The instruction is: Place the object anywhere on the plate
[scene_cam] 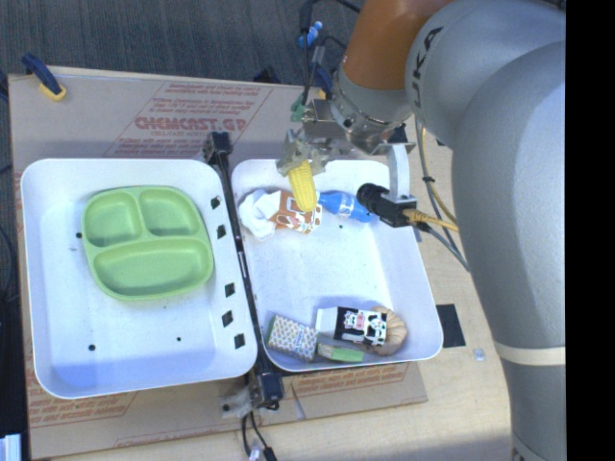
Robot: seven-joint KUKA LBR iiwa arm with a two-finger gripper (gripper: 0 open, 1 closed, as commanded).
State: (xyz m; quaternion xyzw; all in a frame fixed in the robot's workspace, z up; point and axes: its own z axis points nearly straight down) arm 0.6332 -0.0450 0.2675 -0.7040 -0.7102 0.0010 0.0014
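Desk [77,89] under brown cardboard, carrying two white bins side by side. In the left bin [48,257], a green plate [147,241] with three compartments. In the right bin [404,267], a yellow corn cob [302,186] at the far end, upright and slightly tilted, directly below the pincer [306,154] and touching its tip. Cannot tell whether pinched or merely touched. Beside the corn: a crumpled white cloth [256,211], an orange-and-white packet [294,217], a blue item [344,205]. At the near edge: a patterned block [291,337], a black-and-white box [360,325], a tan lump [394,332].
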